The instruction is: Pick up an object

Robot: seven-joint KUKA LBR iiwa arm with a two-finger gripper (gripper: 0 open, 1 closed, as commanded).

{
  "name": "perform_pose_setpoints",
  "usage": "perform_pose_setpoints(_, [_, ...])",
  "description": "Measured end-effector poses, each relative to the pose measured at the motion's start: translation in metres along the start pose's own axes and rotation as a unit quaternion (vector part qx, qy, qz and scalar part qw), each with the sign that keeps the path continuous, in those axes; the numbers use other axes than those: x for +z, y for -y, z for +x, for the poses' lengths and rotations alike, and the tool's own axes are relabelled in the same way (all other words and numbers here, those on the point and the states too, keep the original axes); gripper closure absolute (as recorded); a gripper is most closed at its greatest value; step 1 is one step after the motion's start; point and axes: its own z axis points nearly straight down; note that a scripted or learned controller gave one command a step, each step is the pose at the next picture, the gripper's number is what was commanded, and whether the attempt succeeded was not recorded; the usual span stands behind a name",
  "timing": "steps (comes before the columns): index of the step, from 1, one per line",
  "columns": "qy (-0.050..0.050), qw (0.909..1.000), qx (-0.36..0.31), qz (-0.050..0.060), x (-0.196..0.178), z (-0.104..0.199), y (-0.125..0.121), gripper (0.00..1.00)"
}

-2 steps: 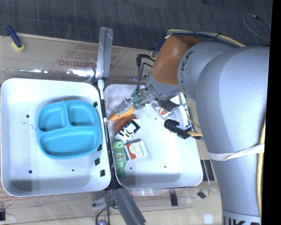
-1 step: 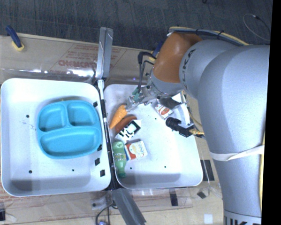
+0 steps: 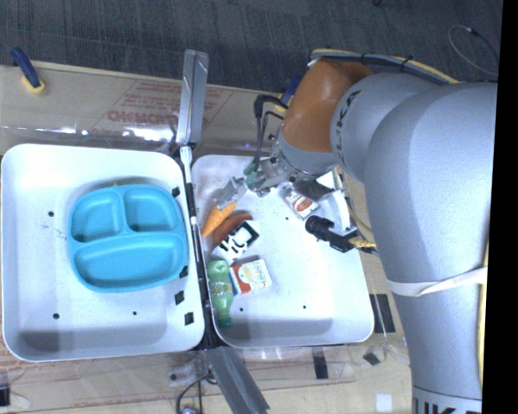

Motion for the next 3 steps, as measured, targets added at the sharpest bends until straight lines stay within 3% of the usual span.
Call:
perform_pose_setpoints(1, [-0.004, 0.9963, 0.086, -0.003, 0.025, 0.005, 0.011, 0.0])
perform_pose_setpoints(2, [-0.004, 0.9964, 0.085, 0.002, 0.021, 0.005, 0.014, 1.0])
perform_pose_setpoints(3, [-0.003, 0.9937, 0.112, 0.002, -0.078, 0.029, -0.023, 1.0])
